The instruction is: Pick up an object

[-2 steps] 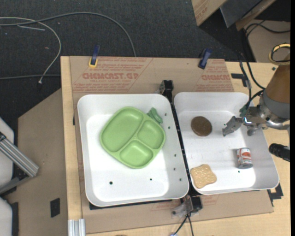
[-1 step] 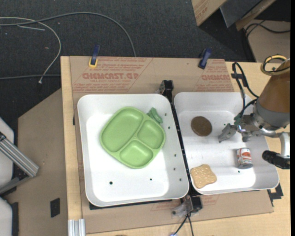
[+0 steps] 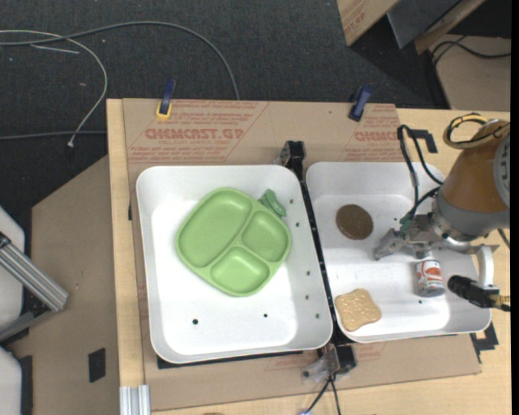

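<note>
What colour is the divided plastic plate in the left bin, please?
Light green: the three-compartment plastic plate shows clearly in the camera view.

A dark grey carpeted floor (image 3: pixel 122 57) with thin grey cables (image 3: pixel 97 61) surrounds the brown cardboard-covered bench (image 3: pixel 243 130); brown cardboard boxes (image 3: pixel 365 16) sit top right.

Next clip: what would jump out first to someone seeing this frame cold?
The bright green divided plate lying in the left bin draws the eye first. Next comes the grey-and-orange arm reaching in from the right, its gripper over the right bin. Around it in that bin lie a round brown cookie, a tan cracker near the front edge and a small can.
</note>
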